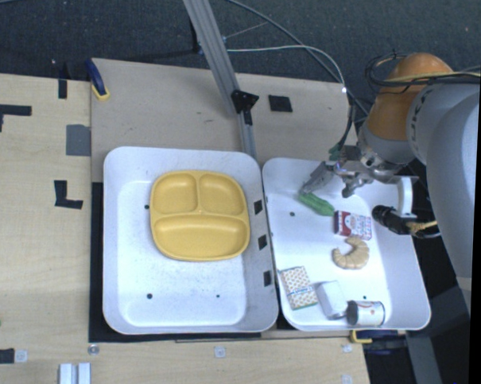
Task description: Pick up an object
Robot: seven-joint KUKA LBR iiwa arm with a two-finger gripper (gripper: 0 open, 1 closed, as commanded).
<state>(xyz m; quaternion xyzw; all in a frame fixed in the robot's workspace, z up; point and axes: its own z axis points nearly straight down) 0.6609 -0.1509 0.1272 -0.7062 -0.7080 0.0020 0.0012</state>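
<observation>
Green stick-shaped object (pixel 316 203), long and slim, lies flat on the floor of the right bin (pixel 395 301), close to that bin's far left corner, and it looks like the target of this try. The gripper (pixel 338 176) hangs right at the green object's far end, angled down toward it, and one grey finger (pixel 314 181) is spread wide from the other with nothing between them, so the hand is released and nothing is grasped yet. Judging by its look, the green piece is light and fairly stiff, probably smooth plastic, so it could skid or roll if nudged from one side; the sensible hold is across its narrow width near the middle, fingers straddling it.

Just beyond the green object toward the near side sits a small red and white carton (pixel 353 225), and next to that a tan croissant-shaped toy (pixel 351 254). Farther from the green object, near the bin's front edge, lie a checkered packet (pixel 298 287), a grey block (pixel 328 298) and a white cylinder (pixel 366 313) on its side. Across the divider from the green object, the left bin (pixel 124 301) carries a yellow divided plate (pixel 200 215). Behind the gripper rises the grey arm (pixel 450 141) with its orange band (pixel 404 95).
</observation>
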